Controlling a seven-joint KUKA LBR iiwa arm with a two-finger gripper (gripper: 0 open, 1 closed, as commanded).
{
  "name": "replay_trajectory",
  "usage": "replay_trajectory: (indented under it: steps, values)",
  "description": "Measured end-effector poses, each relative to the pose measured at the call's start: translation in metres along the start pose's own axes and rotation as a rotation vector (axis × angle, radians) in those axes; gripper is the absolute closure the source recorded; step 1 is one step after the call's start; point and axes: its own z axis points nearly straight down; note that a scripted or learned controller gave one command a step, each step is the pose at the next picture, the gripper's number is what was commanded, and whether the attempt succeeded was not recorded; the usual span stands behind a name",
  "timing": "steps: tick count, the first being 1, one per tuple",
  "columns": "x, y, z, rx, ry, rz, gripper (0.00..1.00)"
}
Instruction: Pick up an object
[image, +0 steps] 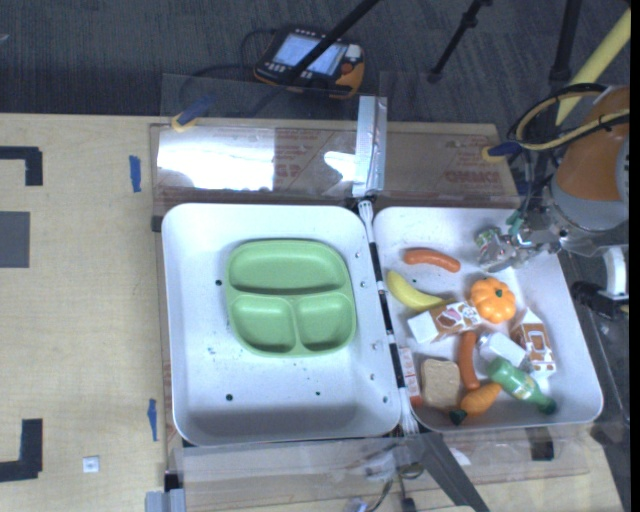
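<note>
Hovering over right bin (585, 385), upper corner: gripper (507, 246), spread of fingers impossible to tell, nothing seen held. Below, packed tight: sausage (431, 260), banana (411, 291), pumpkin (493, 299). Likely trouble: dropping between crowded toys, nudging neighbours, closing on air.

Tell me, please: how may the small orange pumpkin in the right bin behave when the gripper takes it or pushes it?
The pumpkin looks round and glossy, so it may slip from two fingers or roll when pushed. It seems a hollow plastic toy, probably light and stiff. Toys crowd it below, so a push would likely move them too.
</note>
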Motion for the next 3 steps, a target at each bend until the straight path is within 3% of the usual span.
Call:
replay_trajectory:
  steps: [1, 2, 3]
  values:
    - [0.024, 0.022, -0.210, 0.008, 0.003, -0.120, 1.00]
    - [0.035, -0.004, -0.111, 0.009, 0.005, -0.162, 1.00]
    - [0.125, 0.010, -0.087, 0.011, 0.006, -0.192, 1.00]
